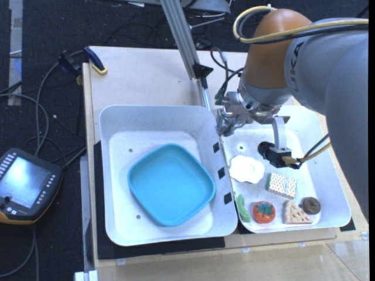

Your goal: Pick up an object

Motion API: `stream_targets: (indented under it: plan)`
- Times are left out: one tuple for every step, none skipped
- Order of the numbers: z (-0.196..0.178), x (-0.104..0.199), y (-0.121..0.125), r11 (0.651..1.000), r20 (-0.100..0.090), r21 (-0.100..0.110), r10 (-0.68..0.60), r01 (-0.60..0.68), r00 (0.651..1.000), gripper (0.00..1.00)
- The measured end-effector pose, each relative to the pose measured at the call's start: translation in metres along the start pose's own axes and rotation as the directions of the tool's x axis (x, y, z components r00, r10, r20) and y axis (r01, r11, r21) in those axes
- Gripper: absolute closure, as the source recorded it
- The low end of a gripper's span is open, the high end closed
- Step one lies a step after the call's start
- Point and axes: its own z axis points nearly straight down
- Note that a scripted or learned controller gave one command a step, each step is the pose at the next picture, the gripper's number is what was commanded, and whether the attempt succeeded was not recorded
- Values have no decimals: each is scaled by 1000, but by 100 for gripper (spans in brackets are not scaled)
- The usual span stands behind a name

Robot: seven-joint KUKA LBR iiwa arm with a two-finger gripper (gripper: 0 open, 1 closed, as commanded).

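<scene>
Along the right bin's [328,157] near edge sit a green piece [240,206], a red tomato-like toy [264,211], a pizza slice [297,215] and a brown donut [310,204]. Just behind lie a checkered block [282,184] and a white lump [246,169]. The blue tray [170,183] occupies the left bin [111,127]. The gripper [227,124] hovers at the far divider; its finger spread cannot be told.

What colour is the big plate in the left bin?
The plate is light blue, plain with no pattern. It shows in the camera view.

Grey arm [334,57], orange band [278,31], yellow cable [258,13]
</scene>
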Motion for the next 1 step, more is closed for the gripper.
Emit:
stream_targets:
  plan:
    - [-16, 54, 0, 1000, 0, -1, 0, 0, 1000, 100]
